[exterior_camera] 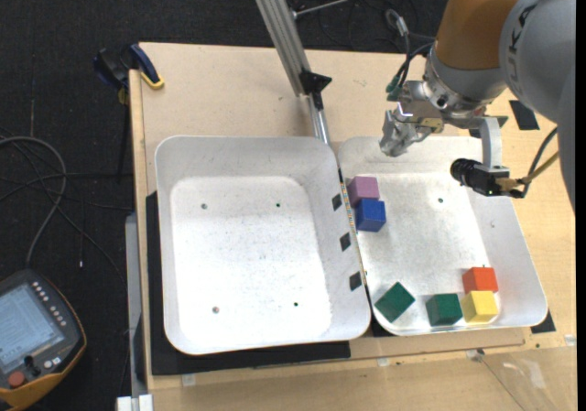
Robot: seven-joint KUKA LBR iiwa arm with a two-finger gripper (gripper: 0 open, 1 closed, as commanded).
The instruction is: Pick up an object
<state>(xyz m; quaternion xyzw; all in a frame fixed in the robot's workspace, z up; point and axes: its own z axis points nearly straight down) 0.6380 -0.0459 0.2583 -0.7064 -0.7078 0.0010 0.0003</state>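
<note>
— What lay in the right bin [513, 244]?
— A purple cube [363, 187] touching a blue cube [370, 214] near its left wall.
— And the gripper [400, 139]?
— Above the far rim; I couldn't tell its state.

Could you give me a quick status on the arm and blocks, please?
Gripper above right bin's far edge, holding nothing seen. Purple block and blue block nearest. Nothing in the way.

fixed overhead camera, slanted down, both bins [174, 162]
</note>
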